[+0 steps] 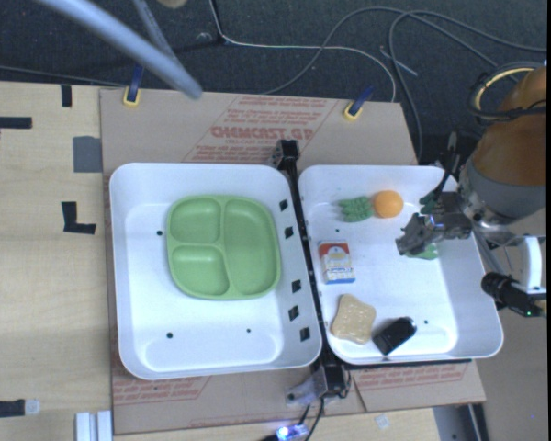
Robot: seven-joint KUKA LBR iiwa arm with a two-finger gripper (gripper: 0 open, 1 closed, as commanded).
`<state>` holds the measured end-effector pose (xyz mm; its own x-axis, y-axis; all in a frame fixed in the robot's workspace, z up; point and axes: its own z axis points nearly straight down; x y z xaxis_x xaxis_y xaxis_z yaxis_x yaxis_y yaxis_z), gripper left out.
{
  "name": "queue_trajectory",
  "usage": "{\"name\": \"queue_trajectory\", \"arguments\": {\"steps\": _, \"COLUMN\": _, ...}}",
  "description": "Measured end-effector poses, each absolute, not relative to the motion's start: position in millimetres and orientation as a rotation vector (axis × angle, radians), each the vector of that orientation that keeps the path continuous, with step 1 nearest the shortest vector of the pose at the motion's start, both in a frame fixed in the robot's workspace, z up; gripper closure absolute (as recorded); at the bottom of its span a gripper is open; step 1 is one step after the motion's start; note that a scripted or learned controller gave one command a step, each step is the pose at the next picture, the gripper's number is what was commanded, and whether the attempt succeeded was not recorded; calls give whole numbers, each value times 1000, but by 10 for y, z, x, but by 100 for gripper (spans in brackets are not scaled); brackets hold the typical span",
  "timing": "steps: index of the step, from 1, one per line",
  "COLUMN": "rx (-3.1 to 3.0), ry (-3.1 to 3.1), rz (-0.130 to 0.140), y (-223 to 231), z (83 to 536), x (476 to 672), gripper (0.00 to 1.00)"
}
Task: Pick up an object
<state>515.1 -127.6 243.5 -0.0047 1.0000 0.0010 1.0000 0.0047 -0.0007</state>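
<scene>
My gripper (421, 237) hangs over the right part of the right bin (459, 338), reaching in from the right. A small green object (431, 253) peeks out just beneath it, mostly hidden by the gripper. To the left lie an orange ball (387, 204) and a green leafy toy (354, 209), touching each other. A small red and white box (336, 262) sits near the bin's left wall. A tan bread-like piece (353, 320) and a black object (394, 335) lie near the front edge.
The left bin (138, 338) holds a green divided plate (224, 247). A black divider strip (298, 246) runs between the bins. Cables (367, 35) trail across the dark floor behind the bench.
</scene>
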Motion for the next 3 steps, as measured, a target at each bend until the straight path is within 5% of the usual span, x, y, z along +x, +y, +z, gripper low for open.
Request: {"name": "queue_trajectory", "arguments": {"steps": 3, "rx": -2211, "ry": -2228, "rz": 0, "y": 327, "z": 2198, "x": 5550, "gripper": 100}}
